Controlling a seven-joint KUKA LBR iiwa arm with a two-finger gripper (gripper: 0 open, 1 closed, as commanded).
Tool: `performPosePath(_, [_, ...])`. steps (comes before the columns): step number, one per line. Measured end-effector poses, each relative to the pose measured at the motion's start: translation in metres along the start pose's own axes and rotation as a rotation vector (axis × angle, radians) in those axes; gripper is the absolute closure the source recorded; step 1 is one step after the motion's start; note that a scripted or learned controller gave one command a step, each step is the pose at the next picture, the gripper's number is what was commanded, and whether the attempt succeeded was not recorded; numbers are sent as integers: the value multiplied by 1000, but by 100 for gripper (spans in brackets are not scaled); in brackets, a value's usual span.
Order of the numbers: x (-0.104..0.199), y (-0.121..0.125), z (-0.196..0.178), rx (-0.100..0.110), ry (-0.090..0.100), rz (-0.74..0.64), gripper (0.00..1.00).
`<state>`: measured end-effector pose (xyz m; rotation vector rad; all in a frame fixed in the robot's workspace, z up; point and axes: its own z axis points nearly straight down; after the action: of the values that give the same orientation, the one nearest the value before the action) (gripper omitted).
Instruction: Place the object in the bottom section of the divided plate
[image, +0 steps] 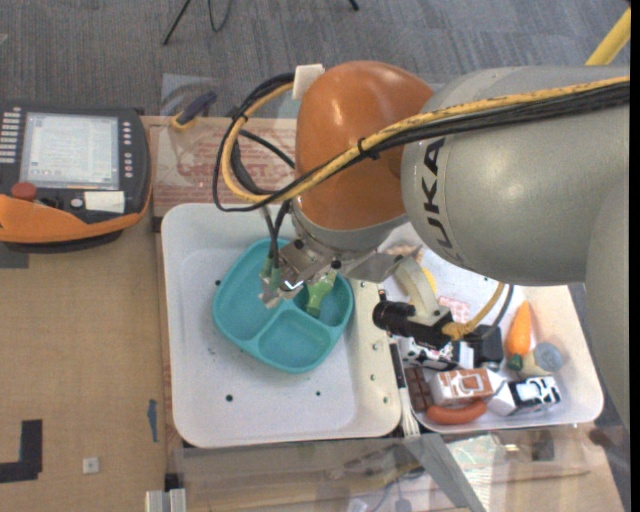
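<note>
A teal divided plate (283, 318) lies tilted in the left white bin (200, 390). My gripper (284, 280) hangs low over the plate's upper middle, above the ridge between sections. A small green object (320, 294) sits just right of the gripper, in the plate's right-hand section; whether it is touching the gripper I cannot tell. The plate's bottom section (292, 343) shows bare teal. The orange wrist band and grey arm cover the plate's far rim.
The right bin (585, 400) holds several items: an orange carrot (518, 330), a red sausage (457, 413), a white-and-orange box (466, 384), a brown bar (418, 386) and a pale banana (416, 284). A teach pendant (70, 172) lies beyond the bench's left end.
</note>
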<state>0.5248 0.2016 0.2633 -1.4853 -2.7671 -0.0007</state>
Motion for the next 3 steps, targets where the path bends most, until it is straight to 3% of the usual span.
performPosePath(1, [0,0,0,0,0,1,0])
performPosePath(2, [-53,87,116,-3,-1,183,0])
performPosePath(3, [-81,113,116,-4,-3,90,0])
